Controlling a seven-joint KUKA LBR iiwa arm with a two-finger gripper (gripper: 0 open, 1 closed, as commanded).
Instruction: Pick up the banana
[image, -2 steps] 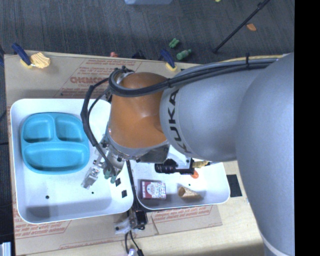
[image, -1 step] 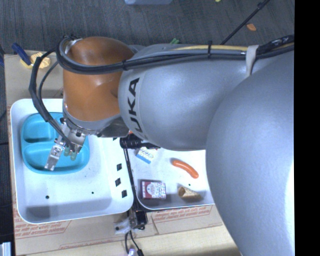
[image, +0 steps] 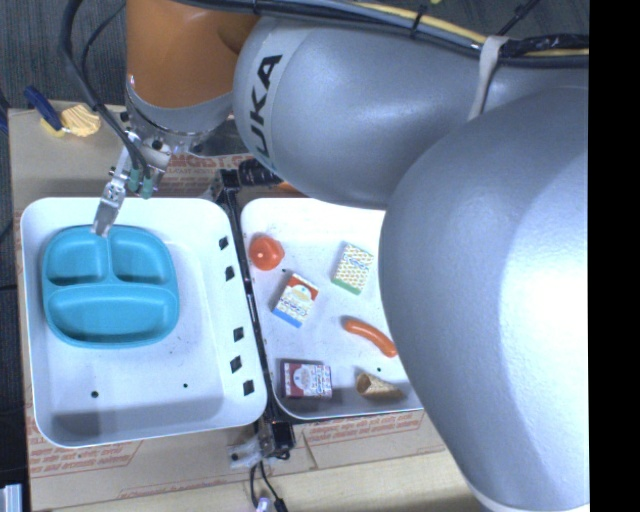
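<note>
My gripper hangs over the back left corner of the left bin. Its tip is right at the far rim of a blue divided tray that lies in that bin. I see nothing held at the tip. The grey arm with its orange band crosses the top of the view and hides the back and right part of the right bin.
The right bin holds a red-orange ball, a green-yellow packet, a small orange and blue box, an orange sausage-shaped item, a dark red box and a brown wedge. A yellow object lies outside the bins at the back left.
</note>
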